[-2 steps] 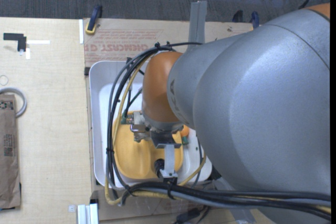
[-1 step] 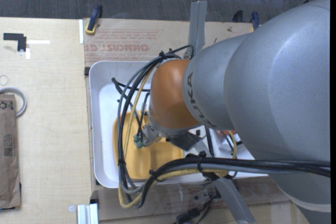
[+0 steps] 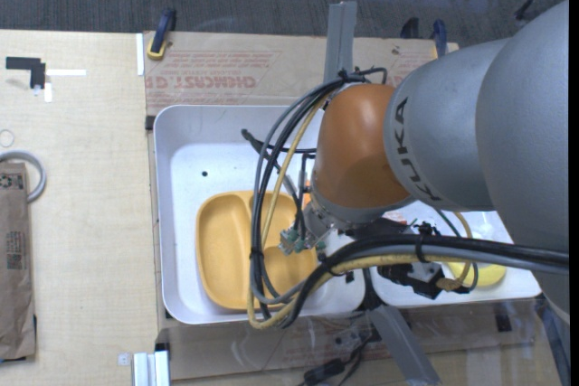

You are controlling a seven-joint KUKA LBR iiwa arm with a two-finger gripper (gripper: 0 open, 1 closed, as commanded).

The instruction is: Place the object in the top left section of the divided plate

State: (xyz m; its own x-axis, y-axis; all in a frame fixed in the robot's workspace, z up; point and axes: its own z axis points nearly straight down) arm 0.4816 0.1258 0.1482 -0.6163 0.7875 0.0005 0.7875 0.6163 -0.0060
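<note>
A yellow divided plate (image 3: pixel 226 249) lies in the left white bin (image 3: pixel 181 185), towards its front. The arm's orange band (image 3: pixel 357 149) and grey wrist hang right above the plate's right half and hide it, along with the gripper. Black and yellow cables loop down over the plate's middle. A yellow object (image 3: pixel 488 274) peeks out under the cables in the right bin (image 3: pixel 452 285), mostly covered by the arm.
The left bin's back half shows bare white floor with a small dark speck (image 3: pixel 204 174). A cardboard sheet (image 3: pixel 235 68) lies behind the bins. A brown paper bag (image 3: pixel 16 258) rests on the wooden bench at the far left.
</note>
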